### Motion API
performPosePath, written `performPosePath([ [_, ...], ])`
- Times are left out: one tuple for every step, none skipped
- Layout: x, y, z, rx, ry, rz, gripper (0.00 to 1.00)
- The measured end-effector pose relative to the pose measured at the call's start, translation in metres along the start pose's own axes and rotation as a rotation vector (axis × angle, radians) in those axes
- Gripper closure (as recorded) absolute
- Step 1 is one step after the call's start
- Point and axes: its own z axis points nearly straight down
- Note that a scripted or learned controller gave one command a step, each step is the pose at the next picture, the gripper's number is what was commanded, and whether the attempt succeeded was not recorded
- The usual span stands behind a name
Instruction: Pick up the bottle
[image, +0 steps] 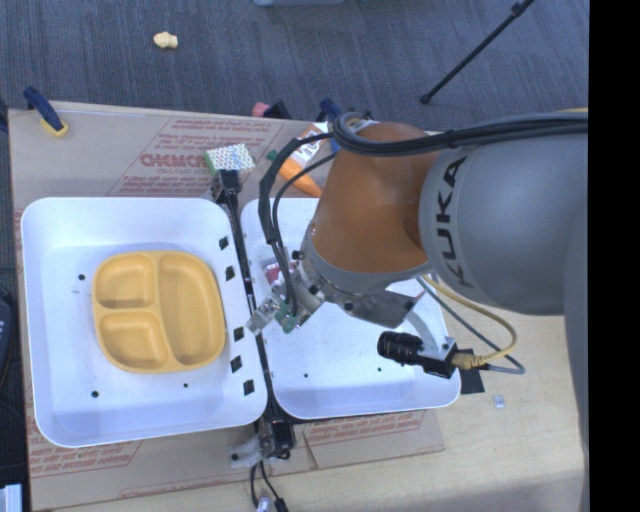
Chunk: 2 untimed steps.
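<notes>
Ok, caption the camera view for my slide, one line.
KUKA arm reaching over the right bin, its gripper low near the divider; yellow compartment plate in the left bin.

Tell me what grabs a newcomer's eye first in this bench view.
The big grey and orange arm dominates, hanging over the right bin and hiding most of it. Next comes the yellow divided plate lying in the left bin. A small checkered block sits on the cardboard just above the bins.

Fixed overhead camera, slanted down, both bins (40, 300).
</notes>
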Motion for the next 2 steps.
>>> performPosePath([
  [0.032,0.025,0.02,0.003,0.002,-0.29,1.0],
  [0.064,0.052,0.026,0.002,0.001,-0.452,1.0],
])
